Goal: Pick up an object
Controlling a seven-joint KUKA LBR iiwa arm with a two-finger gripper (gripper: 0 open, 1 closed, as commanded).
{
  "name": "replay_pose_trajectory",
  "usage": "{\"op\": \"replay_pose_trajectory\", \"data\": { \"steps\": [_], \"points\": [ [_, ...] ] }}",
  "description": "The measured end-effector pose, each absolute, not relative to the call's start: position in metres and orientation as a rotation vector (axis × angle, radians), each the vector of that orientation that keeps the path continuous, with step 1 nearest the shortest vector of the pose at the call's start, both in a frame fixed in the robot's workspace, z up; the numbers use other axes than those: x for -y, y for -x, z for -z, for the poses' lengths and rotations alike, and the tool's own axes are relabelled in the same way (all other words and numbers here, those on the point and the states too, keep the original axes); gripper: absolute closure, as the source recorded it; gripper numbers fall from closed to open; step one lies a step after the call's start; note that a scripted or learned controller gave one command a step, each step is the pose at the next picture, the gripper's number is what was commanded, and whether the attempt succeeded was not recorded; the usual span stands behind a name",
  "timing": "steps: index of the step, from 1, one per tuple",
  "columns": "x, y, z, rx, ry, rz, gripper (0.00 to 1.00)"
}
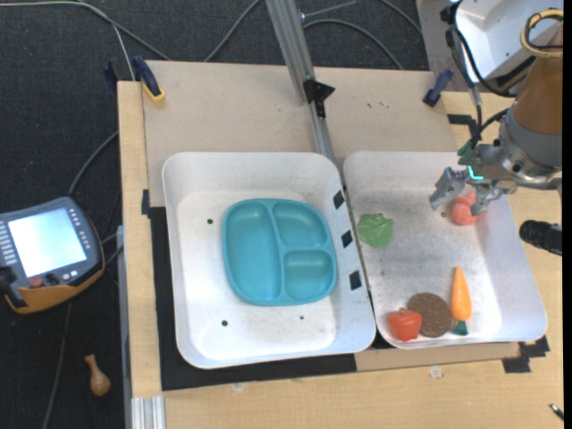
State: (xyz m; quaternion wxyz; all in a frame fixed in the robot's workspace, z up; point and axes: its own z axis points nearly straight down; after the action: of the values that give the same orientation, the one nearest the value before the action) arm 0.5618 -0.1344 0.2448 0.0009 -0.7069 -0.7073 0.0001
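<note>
Pale wood makes up the bench (232,105), and two shallow white bins sit side by side on it. The left bin (192,329) carries a turquoise sectioned plate (279,250) near its middle. The right bin (518,307) holds the loose things: a green leafy piece (376,230) close to its left wall, a pinkish-red object (463,211) near its far right corner, and a cluster along its near edge made of a red tomato-like piece (404,324), a brown round disc (433,313) and an orange carrot (460,295). A small teal bit beneath the carrot is too small to identify.

The arm (541,105) enters from the right, its upper part cut off by the frame edge. Its gripper (465,193) sits directly over the pinkish-red object, and the fingers (444,189) appear to stand on either side of it, closed around it, though the object's top is hidden by the gripper body. Whether the object rests on the bin floor is hard to make out
</note>
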Motion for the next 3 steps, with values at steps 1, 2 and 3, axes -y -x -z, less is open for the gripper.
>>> {"op": "replay_pose_trajectory", "data": {
  "steps": [1, 2, 3],
  "points": [
    [0.134, -0.562, -0.245, 2.222, 2.220, 0.000, 0.00],
    [0.142, -0.561, -0.199, 2.217, 2.218, -0.005, 0.00],
    [0.137, -0.551, -0.143, 2.217, 2.216, -0.005, 0.00]
  ]
}}
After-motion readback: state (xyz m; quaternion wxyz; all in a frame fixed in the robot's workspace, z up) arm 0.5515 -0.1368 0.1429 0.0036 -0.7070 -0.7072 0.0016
